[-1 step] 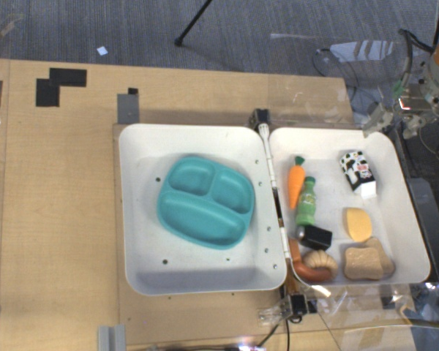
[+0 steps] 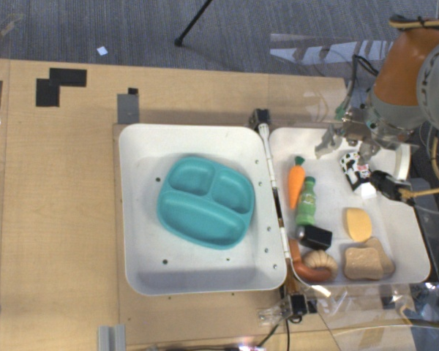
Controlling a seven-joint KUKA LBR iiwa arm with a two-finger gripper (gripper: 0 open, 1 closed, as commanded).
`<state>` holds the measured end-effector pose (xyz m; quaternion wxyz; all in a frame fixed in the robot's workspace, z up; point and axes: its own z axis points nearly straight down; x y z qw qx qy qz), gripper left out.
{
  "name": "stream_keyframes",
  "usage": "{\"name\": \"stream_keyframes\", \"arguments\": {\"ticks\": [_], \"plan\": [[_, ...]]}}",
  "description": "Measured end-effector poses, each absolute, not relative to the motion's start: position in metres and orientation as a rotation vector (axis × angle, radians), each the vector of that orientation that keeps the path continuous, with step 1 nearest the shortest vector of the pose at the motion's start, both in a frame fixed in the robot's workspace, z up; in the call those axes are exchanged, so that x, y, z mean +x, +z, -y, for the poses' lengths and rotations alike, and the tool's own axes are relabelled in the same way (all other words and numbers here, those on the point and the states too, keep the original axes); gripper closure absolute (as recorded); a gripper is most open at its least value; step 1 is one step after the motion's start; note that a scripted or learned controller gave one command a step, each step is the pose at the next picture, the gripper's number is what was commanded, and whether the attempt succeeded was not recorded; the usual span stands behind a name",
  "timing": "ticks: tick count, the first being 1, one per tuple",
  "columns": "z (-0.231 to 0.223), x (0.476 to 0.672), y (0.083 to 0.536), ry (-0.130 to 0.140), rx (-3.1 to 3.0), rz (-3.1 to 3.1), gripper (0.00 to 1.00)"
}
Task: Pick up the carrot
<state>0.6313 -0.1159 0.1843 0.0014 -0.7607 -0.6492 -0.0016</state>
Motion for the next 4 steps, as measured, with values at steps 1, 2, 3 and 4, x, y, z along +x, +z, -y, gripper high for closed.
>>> {"name": "stream_keyframes", "arguments": {"ticks": [1,2,3,4], "plan": [[0.09,0.578,0.088,-0.011,-2.295,2.155,0.0],[0.099,0.647,0.087,-0.007,-2.44,1.986,0.0],[-0.004,0.572,0.19,-0.018,-2.222,2.23,0.0],[0.052,0.584,0.186,-0.004,-2.326,2.12,0.0]]}}
